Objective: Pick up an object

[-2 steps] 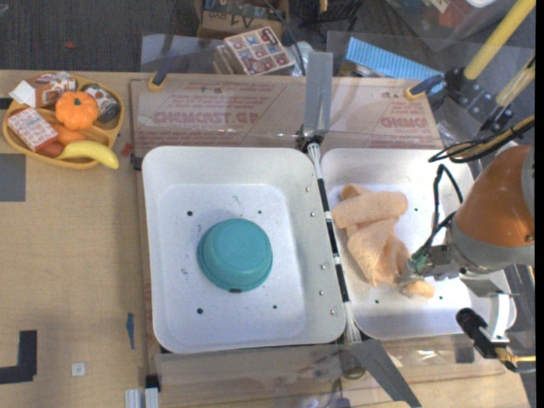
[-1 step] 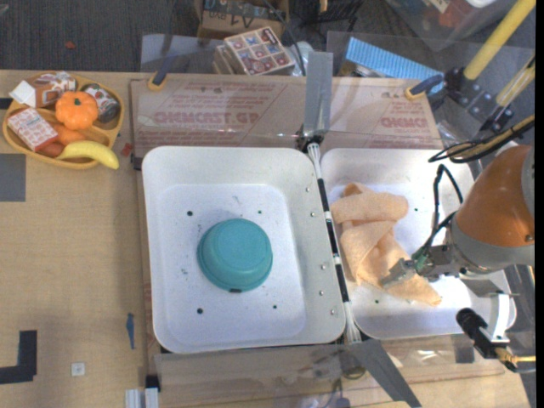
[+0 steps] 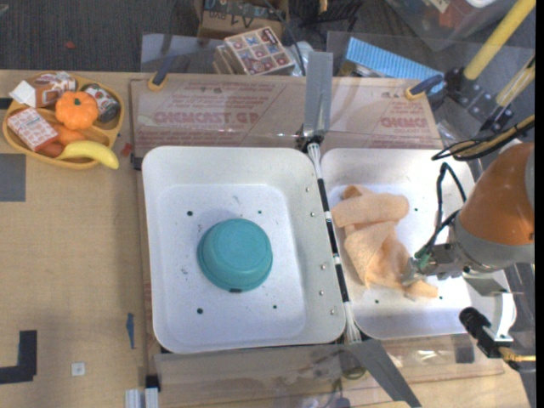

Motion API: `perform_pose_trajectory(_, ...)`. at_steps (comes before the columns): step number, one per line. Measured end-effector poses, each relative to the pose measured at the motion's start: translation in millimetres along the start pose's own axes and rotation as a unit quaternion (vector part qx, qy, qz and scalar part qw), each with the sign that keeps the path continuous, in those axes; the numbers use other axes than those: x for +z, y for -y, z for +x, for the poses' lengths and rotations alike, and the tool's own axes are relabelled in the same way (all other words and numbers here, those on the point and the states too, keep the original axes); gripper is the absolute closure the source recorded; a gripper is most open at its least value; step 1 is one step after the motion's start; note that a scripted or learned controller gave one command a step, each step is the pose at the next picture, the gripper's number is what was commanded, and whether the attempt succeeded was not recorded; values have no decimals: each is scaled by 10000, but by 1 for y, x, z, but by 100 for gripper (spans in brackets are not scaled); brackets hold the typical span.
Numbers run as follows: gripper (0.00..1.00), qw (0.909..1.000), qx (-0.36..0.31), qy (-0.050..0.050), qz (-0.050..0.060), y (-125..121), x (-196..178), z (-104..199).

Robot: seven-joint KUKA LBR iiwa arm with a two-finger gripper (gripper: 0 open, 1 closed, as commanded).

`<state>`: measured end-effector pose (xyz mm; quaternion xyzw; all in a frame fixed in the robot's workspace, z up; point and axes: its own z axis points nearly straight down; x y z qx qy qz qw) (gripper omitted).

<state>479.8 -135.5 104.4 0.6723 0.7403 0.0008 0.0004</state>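
The tool [image 3: 419, 266] is reaching down into the right bin [image 3: 442, 317], its tip sitting at the lower right edge of a crumpled tan cloth [image 3: 374, 236]; whether it is gripping the fabric, I cannot tell, since the view is too blurred there. Behind it the grey arm [image 3: 501, 219], with its orange band, is leaning in from the right, dark cables looping over it. The tan cloth is lying bunched across the left half of the right bin, one fold stretching toward the bin's upper middle. Just beside it, the left bin [image 3: 170, 177] is holding a teal bowl [image 3: 235, 254], turned upside down near its centre. Well apart, at the worktop's [image 3: 68, 262] far left corner, a yellow dish [image 3: 17, 138] is carrying a banana, a small pumpkin and other toy food.
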Motion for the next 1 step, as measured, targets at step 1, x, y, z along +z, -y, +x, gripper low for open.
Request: perform_pose_trajectory(1,0,10000,0,0,1,0,0,0)
